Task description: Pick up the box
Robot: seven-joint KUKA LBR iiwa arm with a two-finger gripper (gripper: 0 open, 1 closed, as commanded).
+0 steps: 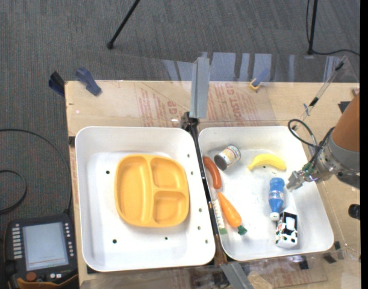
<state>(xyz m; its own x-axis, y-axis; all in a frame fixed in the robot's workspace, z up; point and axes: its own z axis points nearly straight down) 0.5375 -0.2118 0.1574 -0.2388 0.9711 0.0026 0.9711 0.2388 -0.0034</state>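
A: How are the 2 bins arranged?

B: 2 shallow white bins are set side by side on the bench. In the left bin (87,161) 1 yellow divided plate (152,190) is laid flat, with 3 compartments visible. The right bin (319,221) is occupied by 6 items.

A: Where is the box located?

B: The box (286,229), white with black markings, is found at the near right corner of the right bin. It is positioned just below the blue bottle (276,197), almost touching the bottle's lower end.

A: What else is contained in the right bin?

B: 1 banana (267,161) is placed toward the far side, with 1 small can (227,156) lying on its side to its left. 1 sausage (212,171) is laid along the left wall, and 1 carrot (230,212) is angled below it.

A: What is the condition of the gripper?

B: The gripper (294,182) is held above the right side of the right bin, just right of the bottle and above the box. Nothing is seen between the fingers. Whether they are apart or together cannot be determined at this resolution.
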